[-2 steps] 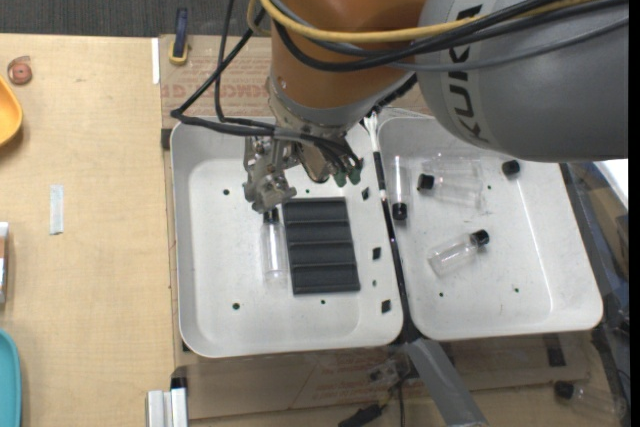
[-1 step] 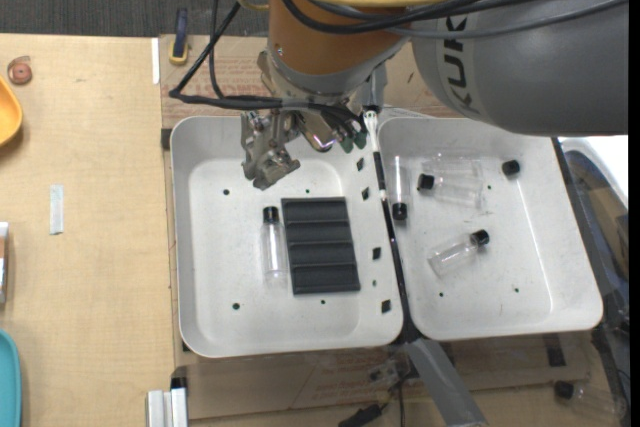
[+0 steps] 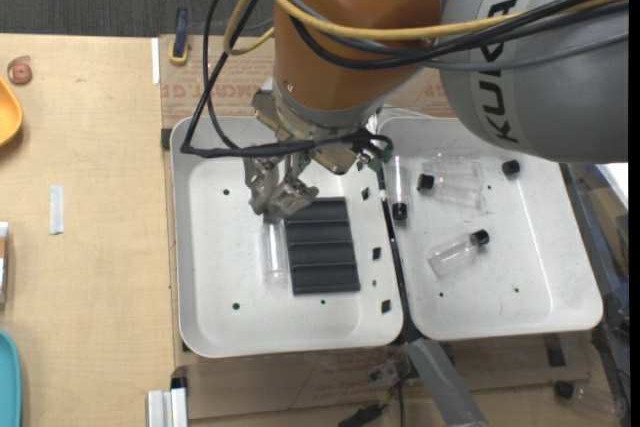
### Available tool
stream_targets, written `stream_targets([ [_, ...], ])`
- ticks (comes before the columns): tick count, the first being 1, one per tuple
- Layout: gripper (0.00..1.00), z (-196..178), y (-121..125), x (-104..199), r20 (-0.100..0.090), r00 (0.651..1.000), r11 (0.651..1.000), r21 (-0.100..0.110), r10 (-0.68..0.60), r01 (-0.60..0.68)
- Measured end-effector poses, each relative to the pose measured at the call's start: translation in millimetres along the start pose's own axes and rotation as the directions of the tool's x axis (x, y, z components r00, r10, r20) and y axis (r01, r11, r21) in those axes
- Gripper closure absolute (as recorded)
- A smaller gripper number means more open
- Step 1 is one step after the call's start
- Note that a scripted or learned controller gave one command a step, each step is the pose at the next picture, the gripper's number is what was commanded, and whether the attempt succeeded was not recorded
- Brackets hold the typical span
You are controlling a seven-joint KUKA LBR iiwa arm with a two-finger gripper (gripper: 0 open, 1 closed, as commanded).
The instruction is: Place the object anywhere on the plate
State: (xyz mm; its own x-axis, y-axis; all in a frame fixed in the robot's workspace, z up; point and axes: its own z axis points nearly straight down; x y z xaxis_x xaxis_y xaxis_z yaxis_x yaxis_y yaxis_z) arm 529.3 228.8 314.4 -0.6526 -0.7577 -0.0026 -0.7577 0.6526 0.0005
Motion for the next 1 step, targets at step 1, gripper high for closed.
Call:
stream_targets([
  [1, 0.0, 0.1, -0.1, 0.1, 0.0, 1.0, 1.0, 0.0, 0.0, 0.0],
])
